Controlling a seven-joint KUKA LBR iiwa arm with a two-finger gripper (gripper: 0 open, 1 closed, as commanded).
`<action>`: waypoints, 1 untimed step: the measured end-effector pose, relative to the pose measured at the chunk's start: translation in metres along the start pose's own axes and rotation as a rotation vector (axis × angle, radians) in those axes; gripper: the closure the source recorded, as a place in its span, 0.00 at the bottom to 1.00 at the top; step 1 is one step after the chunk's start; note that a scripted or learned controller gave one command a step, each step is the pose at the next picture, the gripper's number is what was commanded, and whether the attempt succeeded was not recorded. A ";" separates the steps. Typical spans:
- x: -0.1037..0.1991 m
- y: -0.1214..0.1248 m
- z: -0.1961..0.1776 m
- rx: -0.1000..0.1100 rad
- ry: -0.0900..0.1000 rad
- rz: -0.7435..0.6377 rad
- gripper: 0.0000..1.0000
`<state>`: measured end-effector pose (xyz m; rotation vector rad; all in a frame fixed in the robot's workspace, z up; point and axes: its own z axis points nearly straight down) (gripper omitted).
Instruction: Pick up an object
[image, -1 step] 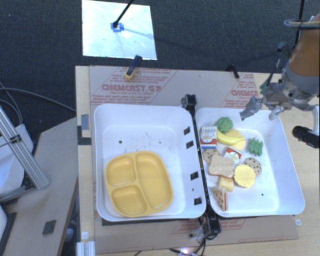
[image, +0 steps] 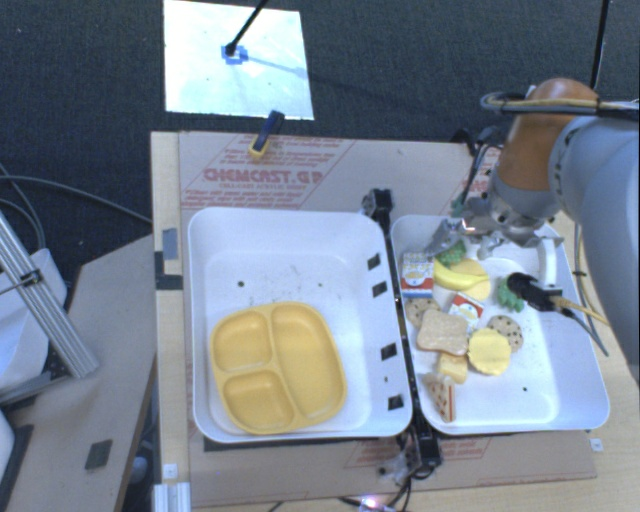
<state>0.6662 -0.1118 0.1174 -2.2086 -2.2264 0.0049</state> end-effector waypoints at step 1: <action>-0.015 0.004 0.028 -0.011 -0.001 0.008 0.00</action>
